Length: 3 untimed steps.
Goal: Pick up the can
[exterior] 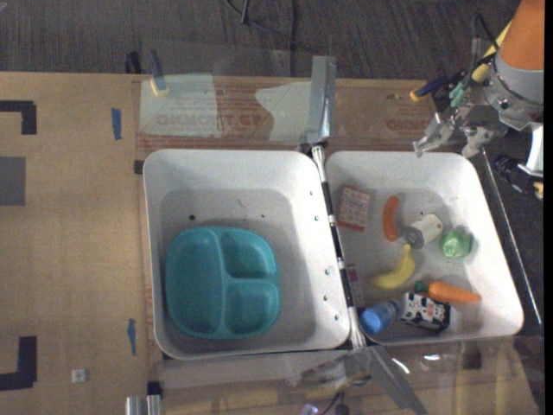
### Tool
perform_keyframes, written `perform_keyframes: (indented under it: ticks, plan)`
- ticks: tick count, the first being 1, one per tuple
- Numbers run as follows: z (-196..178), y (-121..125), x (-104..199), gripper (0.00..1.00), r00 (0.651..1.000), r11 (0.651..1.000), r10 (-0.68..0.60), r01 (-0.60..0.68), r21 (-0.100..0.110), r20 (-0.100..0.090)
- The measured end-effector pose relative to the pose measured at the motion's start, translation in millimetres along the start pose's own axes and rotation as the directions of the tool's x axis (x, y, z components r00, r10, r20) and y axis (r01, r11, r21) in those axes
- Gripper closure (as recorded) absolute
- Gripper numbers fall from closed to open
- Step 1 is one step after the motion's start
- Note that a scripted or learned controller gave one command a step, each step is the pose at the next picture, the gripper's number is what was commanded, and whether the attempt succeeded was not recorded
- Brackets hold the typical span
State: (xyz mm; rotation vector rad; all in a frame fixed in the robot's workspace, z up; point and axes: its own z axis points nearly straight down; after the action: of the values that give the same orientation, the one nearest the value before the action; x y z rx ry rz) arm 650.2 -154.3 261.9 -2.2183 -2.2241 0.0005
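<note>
— End effector point(449, 137): where is it seen, and are its fingers apart?
— It is seen above the far rim of the right-hand shallow white bin point(492, 197); whether it is spread or closed cannot be told.
— And the small white cylindrical can point(424, 230)?
— It is found lying on its side inside that bin, between the red sausage-shaped toy point(391, 217) and the green round object point(456, 244), just above the yellow plastic banana point(397, 270).

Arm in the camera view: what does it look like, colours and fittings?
The arm has an orange band above a grey wrist section. Below that sits a metallic silver gripper with pale, light-coloured parts. Blue, yellow and green fittings or cables cluster at its left side.
</note>
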Motion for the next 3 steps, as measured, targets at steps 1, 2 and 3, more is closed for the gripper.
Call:
perform_keyframes:
  ticks: [1,2,3]
  plan:
    - [153.2,-42.1,-11.0,0.0,1.0,1.0,-0.021,0.021,-0.003,0.001]
    - [174.6,-46.6,-42.1,0.0,1.0,1.0,0.026,-0.026,-0.003,-0.001]
    - [162.4,-45.6,-45.8,1.0,1.0,0.999,0.03,-0.03,-0.01,0.005]
